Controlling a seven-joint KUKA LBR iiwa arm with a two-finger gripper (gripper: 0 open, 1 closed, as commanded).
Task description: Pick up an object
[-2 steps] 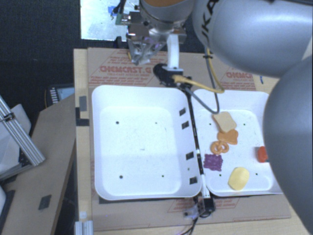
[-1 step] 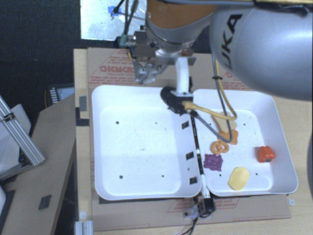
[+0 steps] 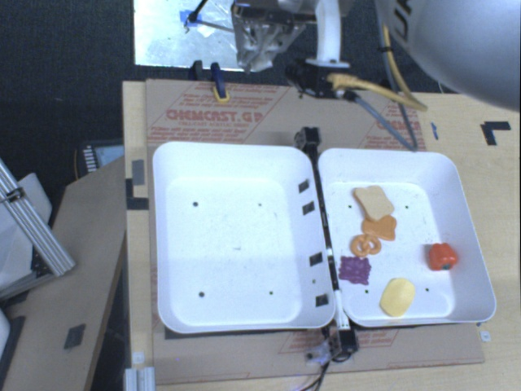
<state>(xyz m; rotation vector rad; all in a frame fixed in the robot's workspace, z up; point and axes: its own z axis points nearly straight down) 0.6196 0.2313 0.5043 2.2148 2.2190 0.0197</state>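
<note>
The pincer (image 3: 259, 51) hangs at the frame's top centre, above the tabletop; whether it is open I cannot tell. The red pepper (image 3: 442, 256) sits alone at the right bin's (image 3: 468, 218) right side: it looks the best target, so descend straight over it.

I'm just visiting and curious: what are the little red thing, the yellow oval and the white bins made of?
The red thing looks like moulded toy plastic or rubber, with a smooth, slightly shiny skin. The yellow oval looks matte, perhaps foam or soft plastic; the picture is too blurred to settle it. The white bins look like thin formed plastic, with rounded corners and an even, glossy white surface.
</note>
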